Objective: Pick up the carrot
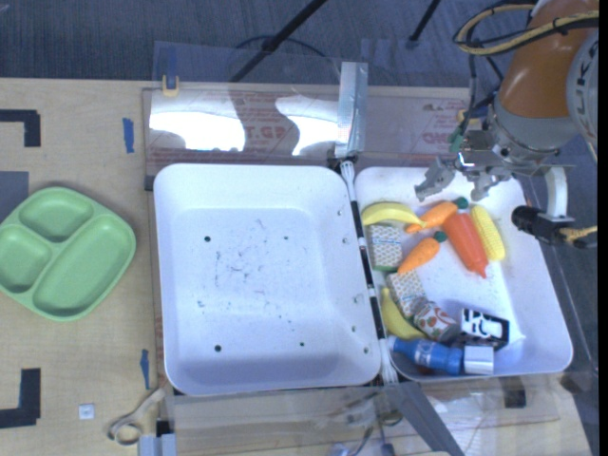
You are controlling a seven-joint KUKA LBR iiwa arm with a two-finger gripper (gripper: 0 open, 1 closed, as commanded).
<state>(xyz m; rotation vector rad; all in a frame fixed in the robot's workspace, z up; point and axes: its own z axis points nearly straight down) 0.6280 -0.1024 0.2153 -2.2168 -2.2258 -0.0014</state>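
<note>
The right bin (541, 283) holds a large orange carrot (467, 242) with a green tip, lying at a slant near its back. Just left of it are a smaller carrot (421, 253) and another orange piece (438, 215). My gripper (457, 184) hangs over the back of this bin, just above the large carrot's green end. Its fingers (429, 185) are spread open with nothing between them. The arm's orange band (541, 84) rises behind it at the upper right.
Crowding the carrots are a yellow corn cob (489, 232), a banana (389, 217), a patterned packet (387, 246), a second banana (399, 319), a blue bottle (432, 355) and a black-and-white item (485, 327). The left bin (256, 350) adjoins. A green divided plate (65, 251) sits far left.
</note>
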